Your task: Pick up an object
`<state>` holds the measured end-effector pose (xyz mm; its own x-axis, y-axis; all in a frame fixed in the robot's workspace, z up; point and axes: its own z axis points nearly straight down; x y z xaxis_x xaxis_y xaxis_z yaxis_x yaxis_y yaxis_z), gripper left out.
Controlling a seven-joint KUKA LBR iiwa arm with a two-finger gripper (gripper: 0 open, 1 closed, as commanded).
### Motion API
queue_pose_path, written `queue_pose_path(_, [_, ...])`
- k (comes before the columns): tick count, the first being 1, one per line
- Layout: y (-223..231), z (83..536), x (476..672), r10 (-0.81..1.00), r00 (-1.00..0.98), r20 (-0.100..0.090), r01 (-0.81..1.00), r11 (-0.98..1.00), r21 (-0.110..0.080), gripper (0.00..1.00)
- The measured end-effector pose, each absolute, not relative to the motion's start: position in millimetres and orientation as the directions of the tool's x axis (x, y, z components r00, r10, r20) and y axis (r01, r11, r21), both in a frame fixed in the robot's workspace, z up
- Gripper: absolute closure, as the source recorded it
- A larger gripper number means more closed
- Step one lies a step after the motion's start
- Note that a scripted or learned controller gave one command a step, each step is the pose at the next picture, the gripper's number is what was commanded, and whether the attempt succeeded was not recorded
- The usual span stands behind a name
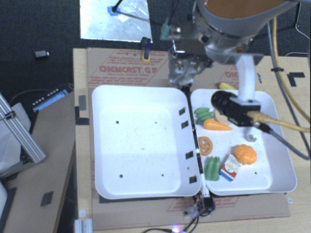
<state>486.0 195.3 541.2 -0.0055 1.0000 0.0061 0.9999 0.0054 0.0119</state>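
The right bin [279, 169] holds several small items: a green vegetable [203, 113], an orange carrot [216, 125], a pretzel [205, 145], an orange fruit [245, 154], a green pod [212, 168] and a small red, white and blue carton [231, 168]. A yellow piece [227, 87] lies at the bin's back edge. My gripper [182, 76] hangs over the back end of the seam between the two bins, above and apart from all the items. Nothing shows in it.
The left bin [141, 140] lies beside the right one, with black clips [189, 154] along the shared wall. A black unit [233, 108] on a white bracket and yellow cables [286, 125] overhang the right bin's back. A yellow-and-blue clamp [146, 50] stands behind the bins.
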Motion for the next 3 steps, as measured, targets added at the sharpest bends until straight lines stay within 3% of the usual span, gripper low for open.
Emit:
queue_pose_path(1, [151, 535, 544.8, 1.0, 0.004, -0.001, 1.0, -0.004, 0.004, 1.0])
queue_pose_path(2, [178, 264, 538.3, 1.0, -0.002, -0.004, 1.0, 0.002, -0.014, 1.0])
queue_pose_path(3, [216, 435, 536.0, 1.0, -0.008, 0.009, 1.0, 0.008, 0.019, 1.0])
